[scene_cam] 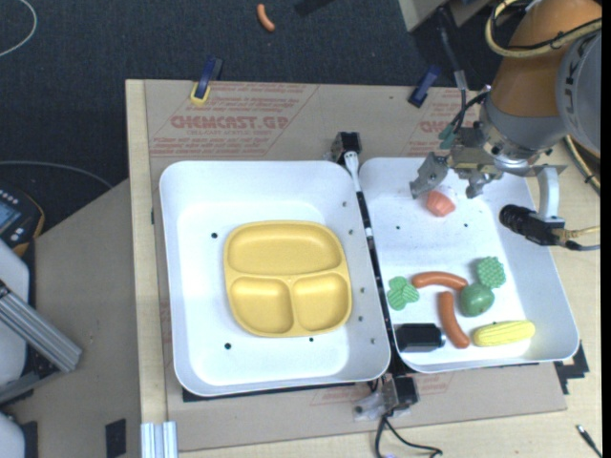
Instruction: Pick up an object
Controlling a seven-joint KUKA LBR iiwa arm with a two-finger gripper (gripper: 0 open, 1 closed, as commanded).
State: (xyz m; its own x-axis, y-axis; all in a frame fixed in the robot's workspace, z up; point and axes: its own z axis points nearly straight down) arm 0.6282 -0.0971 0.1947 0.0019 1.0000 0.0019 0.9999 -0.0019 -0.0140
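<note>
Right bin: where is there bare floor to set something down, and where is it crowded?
In the right bin, bare floor runs through the middle, between the pink piece under the gripper and the food cluster. Its near end is crowded: two sausages, broccoli, green vegetable, corn, black block. The left bin has bare margins around the yellow tray.

You've got a small salmon-pink chunk (439, 203) lying near the far end of the right bin (563, 313), away from the other food toys; probably a toy piece, hard to tell.
</note>
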